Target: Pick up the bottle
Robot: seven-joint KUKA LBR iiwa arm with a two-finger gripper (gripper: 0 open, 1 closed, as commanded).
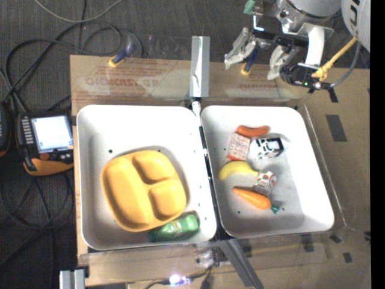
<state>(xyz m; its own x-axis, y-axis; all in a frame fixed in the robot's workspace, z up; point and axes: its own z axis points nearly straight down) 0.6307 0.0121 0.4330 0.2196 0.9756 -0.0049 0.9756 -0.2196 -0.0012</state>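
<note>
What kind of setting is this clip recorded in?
Most likely a robotics lab bench for pick-and-place trials. Two white bins sit side by side, holding toy food like a carrot and a green bottle; cables trail over the floor, and a handheld control pendant lies nearby.

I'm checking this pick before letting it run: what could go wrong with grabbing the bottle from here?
1. The green bottle lies on its side against the yellow plate and close to the left bin's near wall, so the fingers may have little room to straddle it.
2. Being round, it could roll away when touched.
3. The gripper is above the far edge of the right bin, so it must cross the divider.
</note>
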